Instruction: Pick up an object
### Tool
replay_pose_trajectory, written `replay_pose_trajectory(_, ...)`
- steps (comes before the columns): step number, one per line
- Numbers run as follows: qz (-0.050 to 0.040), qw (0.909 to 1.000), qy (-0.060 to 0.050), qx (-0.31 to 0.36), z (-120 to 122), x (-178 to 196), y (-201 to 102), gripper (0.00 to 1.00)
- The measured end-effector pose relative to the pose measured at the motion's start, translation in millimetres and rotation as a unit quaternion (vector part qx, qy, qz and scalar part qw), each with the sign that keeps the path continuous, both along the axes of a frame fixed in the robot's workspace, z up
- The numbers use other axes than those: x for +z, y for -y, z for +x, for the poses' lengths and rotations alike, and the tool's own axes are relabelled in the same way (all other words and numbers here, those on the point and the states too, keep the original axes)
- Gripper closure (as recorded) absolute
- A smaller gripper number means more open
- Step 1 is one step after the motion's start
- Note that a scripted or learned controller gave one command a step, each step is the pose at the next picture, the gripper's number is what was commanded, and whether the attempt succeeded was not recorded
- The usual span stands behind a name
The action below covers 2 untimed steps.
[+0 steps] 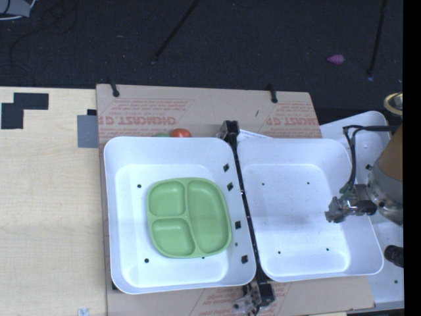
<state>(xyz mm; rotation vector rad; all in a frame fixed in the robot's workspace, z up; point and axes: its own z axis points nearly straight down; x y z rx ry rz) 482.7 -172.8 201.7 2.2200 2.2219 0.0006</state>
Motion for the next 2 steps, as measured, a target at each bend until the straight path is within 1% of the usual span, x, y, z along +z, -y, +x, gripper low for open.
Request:
replay_pose_trajectory(1,0.0001,1.0,0.0,0.0,0.5,23.8,0.7,1.0)
replay_pose_trajectory(2,0.0014,1.0,-0.002,0.001,0.6,13.3,-49.6,1.0)
